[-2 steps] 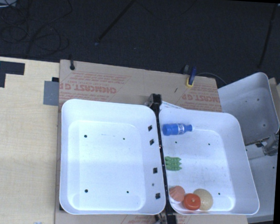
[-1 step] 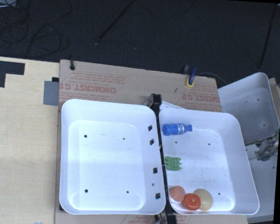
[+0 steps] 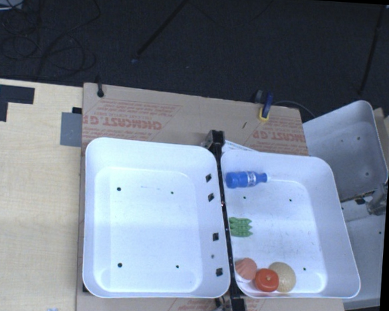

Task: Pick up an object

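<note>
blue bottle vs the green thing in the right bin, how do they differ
The blue bottle is larger and lies on its side near the far wall of the right bin; the green thing is smaller and sits nearer the bin's middle. The bottle is smooth with a paler cap end pointing right; the green thing looks bumpy, like a pea pod. Both lie close to the divider between the bins, apart from each other.

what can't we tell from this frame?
- Green item, camera view: too small and blurred to identify.
- Pink, red and tan pieces in the right bin: bunched together, so their contact and shapes are unclear.
- Blue bottle: label unreadable, too small.
</note>
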Motion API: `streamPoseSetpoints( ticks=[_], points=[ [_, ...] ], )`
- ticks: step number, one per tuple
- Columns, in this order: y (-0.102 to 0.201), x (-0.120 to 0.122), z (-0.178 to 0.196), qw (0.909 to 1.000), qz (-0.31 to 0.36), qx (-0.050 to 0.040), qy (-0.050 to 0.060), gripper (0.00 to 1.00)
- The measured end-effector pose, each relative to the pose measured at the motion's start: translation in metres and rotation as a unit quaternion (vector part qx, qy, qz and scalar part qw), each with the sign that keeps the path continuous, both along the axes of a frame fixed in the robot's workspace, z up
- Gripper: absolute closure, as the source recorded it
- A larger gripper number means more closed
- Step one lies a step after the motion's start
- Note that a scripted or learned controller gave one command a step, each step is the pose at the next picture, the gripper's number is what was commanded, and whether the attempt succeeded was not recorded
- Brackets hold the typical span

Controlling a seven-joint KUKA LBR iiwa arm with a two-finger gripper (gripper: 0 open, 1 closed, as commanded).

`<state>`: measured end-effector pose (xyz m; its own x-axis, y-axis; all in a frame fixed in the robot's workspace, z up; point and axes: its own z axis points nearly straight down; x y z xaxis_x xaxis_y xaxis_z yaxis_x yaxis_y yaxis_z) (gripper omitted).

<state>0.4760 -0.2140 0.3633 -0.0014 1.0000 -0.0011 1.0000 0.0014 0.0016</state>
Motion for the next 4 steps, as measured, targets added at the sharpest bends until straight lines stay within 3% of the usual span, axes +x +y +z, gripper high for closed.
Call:
streamPoseSetpoints(
  ticks=[1,2,3,4],
  points=[
    [0.000,0.000,0.005,1.0000,0.000,0.0005,0.001,1.00],
    [0.001,0.000,-0.030,1.0000,-0.001,0.0012,0.003,1.00],
    [0.000,0.000,0.004,1.0000,0.000,0.0002,0.000,1.00],
    [0.000,0.000,-0.001,1.0000,-0.001,0.0005,0.002,1.00]
  ],
)
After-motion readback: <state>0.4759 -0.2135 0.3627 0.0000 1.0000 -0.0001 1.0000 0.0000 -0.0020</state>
